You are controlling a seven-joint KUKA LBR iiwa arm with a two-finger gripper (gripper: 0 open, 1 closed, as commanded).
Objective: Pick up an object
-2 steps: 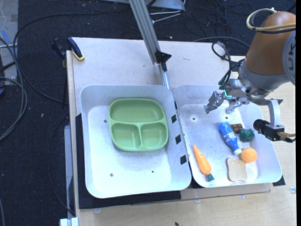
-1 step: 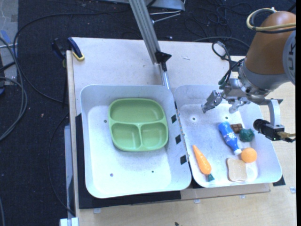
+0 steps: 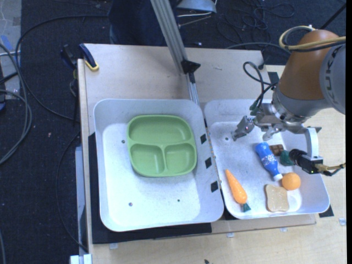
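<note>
The right bin (image 3: pixel 220 120) holds a blue bottle with a white cap (image 3: pixel 268 159), an orange carrot (image 3: pixel 236 186), an orange ball (image 3: pixel 291 181), a slice of bread (image 3: pixel 276 198) and a small dark green and brown piece (image 3: pixel 283 156). My gripper (image 3: pixel 256 130) hangs over the back part of this bin, just behind the blue bottle's top end. Its fingers (image 3: pixel 241 131) are spread, the gripper is open, and nothing sits between them.
A green divided plate (image 3: pixel 163 146) lies in the left bin (image 3: pixel 110 202). A slanted metal post (image 3: pixel 170 26) rises behind the bins. A black cable and a fitting (image 3: pixel 308 164) hang by the right bin's far edge. Bare bin floor lies left of the carrot.
</note>
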